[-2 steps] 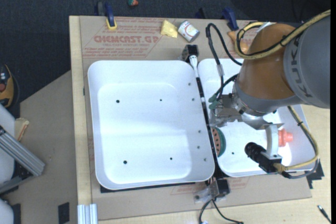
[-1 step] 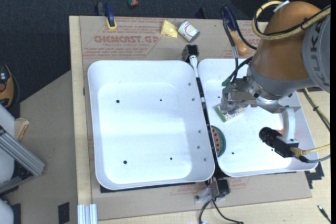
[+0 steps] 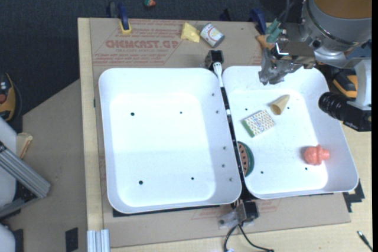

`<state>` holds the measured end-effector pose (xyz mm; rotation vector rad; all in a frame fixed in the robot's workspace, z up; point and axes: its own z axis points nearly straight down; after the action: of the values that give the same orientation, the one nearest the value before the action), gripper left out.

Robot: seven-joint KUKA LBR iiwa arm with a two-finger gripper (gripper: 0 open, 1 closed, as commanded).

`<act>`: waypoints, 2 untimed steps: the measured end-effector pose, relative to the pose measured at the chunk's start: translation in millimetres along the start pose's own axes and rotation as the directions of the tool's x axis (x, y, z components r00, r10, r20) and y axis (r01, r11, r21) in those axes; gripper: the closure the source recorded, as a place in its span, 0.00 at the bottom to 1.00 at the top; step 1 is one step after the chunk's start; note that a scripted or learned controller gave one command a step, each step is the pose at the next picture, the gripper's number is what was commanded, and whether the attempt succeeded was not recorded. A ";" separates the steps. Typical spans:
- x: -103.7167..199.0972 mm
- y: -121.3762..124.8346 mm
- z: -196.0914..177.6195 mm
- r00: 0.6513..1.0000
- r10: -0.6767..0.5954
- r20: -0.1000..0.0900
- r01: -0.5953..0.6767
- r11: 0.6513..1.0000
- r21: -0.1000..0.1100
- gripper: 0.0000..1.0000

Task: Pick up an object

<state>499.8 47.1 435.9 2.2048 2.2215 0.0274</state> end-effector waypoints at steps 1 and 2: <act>-140.3 -21.5 -69.8 1.000 0.023 0.010 -0.023 1.000 0.009 1.00; -39.2 -20.9 -3.6 1.000 -0.003 0.002 0.003 1.000 0.028 1.00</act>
<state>479.1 7.7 438.9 2.2145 2.2378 -0.0059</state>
